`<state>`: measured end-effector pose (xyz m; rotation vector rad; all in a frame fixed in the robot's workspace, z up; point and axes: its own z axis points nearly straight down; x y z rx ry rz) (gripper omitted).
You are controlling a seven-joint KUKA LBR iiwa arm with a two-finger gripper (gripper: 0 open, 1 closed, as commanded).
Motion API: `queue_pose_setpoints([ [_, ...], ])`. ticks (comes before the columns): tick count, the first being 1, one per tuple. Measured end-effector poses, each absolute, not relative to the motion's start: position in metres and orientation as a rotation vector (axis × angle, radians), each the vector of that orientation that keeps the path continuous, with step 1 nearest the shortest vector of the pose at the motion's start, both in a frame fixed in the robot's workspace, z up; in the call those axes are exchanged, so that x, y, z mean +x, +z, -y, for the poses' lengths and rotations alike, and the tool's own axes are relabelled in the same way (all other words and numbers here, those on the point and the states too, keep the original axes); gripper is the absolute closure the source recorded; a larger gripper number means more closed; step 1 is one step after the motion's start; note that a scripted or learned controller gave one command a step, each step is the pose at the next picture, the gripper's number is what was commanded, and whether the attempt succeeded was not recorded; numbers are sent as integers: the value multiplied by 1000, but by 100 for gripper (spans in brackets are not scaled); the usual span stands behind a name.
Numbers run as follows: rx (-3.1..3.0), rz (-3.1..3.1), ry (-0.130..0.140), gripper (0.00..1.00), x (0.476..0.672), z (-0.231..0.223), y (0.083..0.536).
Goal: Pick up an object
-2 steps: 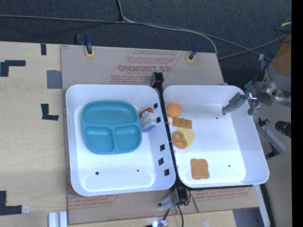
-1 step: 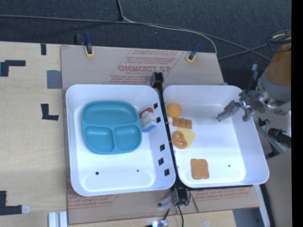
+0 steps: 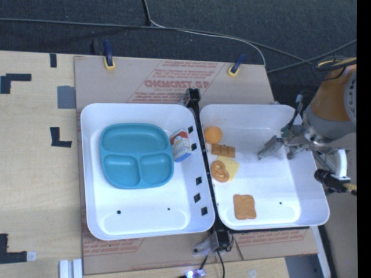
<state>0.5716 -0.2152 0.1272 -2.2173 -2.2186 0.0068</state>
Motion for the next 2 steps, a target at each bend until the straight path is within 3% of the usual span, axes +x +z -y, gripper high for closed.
queue_pose_setpoints([
  [1,-2221,2225,3,0,572,215,83],
  [2,-2225,2229,0,100,574,216,97],
])
